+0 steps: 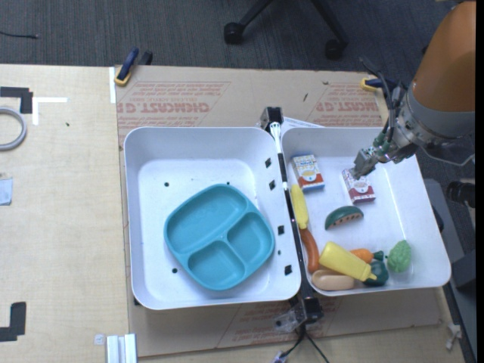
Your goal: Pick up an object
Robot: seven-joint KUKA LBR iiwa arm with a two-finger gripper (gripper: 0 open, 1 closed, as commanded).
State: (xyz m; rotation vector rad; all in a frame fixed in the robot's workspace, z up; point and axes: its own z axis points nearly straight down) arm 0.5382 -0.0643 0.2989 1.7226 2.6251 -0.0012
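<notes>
My gripper (366, 162) hangs in the right bin (412, 195), just above the upper end of a small red and white carton (361, 190); I see nothing held in it. Another small carton (308, 171) lies to its left. Below them lie a watermelon slice (343, 217), a yellow banana (299, 205) along the left wall, a sausage (309, 252), a yellow bottle (345, 262), a tan bread roll (332, 281), an orange carrot (362, 254) and a green broccoli (399, 255).
The left bin (189, 157) holds a blue divided plate (219, 237). Both bins rest on cardboard (197, 100) on the bench. The arm's orange band (452, 51) fills the upper right. A blue clamp (127, 65) sits at the cardboard's back left corner.
</notes>
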